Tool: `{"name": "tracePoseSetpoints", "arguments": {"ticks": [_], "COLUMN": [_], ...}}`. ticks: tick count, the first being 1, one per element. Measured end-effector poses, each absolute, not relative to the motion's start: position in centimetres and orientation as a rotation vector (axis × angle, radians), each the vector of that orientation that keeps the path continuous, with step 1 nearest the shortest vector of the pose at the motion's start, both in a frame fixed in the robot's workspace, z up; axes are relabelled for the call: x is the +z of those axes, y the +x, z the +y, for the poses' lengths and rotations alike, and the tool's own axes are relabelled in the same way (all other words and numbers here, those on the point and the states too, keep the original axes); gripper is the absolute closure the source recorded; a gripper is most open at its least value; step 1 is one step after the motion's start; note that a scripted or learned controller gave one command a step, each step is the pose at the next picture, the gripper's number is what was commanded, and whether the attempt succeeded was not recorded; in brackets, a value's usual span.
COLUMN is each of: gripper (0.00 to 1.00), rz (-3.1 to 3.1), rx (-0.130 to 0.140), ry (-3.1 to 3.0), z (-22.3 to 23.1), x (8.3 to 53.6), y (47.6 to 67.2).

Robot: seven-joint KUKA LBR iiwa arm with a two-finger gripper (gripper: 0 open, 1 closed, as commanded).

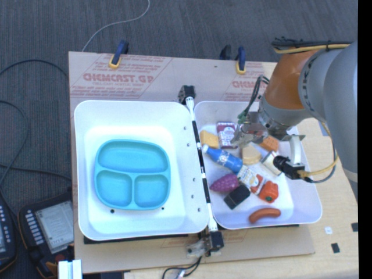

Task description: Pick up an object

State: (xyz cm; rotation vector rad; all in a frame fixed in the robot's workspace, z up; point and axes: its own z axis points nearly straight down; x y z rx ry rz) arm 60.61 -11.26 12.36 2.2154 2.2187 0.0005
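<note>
My gripper (245, 133) reaches down into the upper middle of the right bin (307, 209), under the grey arm with its orange band. Right below and around it lie a maroon packet (224, 129), a round tan piece (251, 154) and a small orange piece (271, 143). A yellow block (209, 138) lies to its left. Nearer the front are a blue bottle (228, 160), a purple grape bunch (224, 183), a black block (236, 196), a red and orange toy (267, 191) and a sausage (264, 215). The wrist hides how the gripper meets these objects.
The left bin (87, 121) holds a light blue divided plate (132, 173). A black divider rail (197, 156) runs between the bins. Clamps (120, 49) hold the board at the back. A black cable (302, 176) hangs off the wrist over the right bin.
</note>
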Motion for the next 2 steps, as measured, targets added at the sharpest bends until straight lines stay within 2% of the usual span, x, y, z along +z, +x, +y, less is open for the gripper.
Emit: {"name": "tracePoseSetpoints", "arguments": {"ticks": [1,2], "gripper": [0.0,1.0], "rz": [2.219,2.221], "rx": [0.0,-0.001], "ry": [2.215,2.215], "z": [-11.25,-11.2], "x": [12.34,13.2], "y": [60.61,60.61]}}
